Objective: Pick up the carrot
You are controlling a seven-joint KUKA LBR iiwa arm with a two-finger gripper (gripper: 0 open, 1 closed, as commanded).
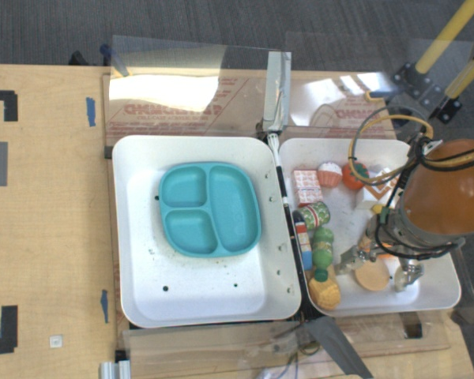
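Observation:
The carrot (354, 174) appears as an orange-red piece with a green top at the back of the right bin (438, 294). The arm's cables partly cover its right end. My gripper (379, 268) is low over the front of that bin, well in front of the carrot. It is open, with one finger (350, 260) to the left and the other to the right of a tan round disc (371, 279). The disc lies on the bin floor between them. The orange band of the arm hides the bin floor behind the gripper.
The right bin also holds a pink box (306, 185), a cupcake-like toy (329, 174), a small can (314, 214), a green vegetable (324, 245), a yellow corn piece (325, 292) and a slim bottle (302, 243). A teal divided plate (209, 209) lies in the left bin (134, 235).

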